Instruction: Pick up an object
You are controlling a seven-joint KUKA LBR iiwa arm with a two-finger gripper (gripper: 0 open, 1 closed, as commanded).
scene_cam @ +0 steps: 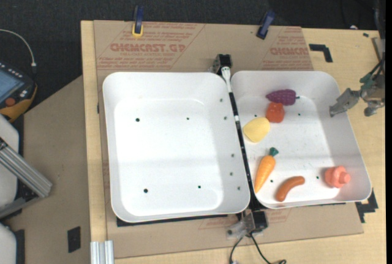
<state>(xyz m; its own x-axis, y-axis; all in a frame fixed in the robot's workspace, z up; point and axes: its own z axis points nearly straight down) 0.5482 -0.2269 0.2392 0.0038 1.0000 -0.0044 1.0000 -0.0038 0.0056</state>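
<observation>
Gripper [356, 102] hangs at the right bin's [318, 82] right rim, fingers spread and holding nothing, with the purple toy [282, 96] well left of the jaws

We can read red letters on the brown cardboard sheet [184, 36] under the bins. At the top left they say "CHEMCAST GP". The same red print is at the top right too, but it is too blurry for us to read.

Six toy foods [265, 171] in right bin [355, 152]
</observation>
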